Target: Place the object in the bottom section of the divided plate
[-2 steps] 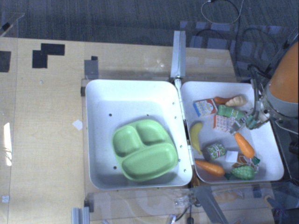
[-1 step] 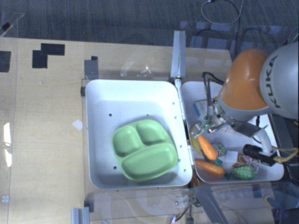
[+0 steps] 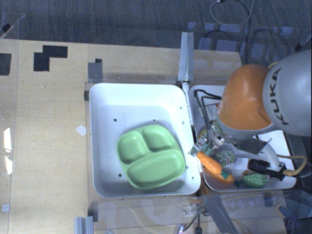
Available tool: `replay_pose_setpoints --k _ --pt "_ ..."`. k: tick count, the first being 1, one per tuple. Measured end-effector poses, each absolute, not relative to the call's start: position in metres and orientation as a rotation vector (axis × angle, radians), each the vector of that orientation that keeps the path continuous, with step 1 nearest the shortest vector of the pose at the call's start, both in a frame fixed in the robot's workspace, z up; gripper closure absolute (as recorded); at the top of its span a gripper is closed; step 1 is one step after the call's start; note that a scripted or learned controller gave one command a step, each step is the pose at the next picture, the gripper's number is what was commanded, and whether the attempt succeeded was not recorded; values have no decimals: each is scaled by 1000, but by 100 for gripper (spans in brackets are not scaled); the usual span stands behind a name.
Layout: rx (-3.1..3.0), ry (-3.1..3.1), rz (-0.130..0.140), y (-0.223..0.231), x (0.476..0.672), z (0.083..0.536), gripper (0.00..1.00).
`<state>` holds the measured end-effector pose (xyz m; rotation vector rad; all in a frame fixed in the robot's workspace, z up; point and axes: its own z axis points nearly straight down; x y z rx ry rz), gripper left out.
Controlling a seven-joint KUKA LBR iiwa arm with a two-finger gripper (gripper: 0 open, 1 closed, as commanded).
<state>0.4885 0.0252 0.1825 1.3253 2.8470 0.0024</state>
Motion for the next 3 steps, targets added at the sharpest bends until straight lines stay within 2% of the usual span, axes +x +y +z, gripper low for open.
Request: replay_pose_setpoints --k 1,2,3 --pt "1326 2847 2 25 488 182 0" --pt "1325 2846 4 25 491 191 100" --pt "952 2992 3 97 488 182 100"
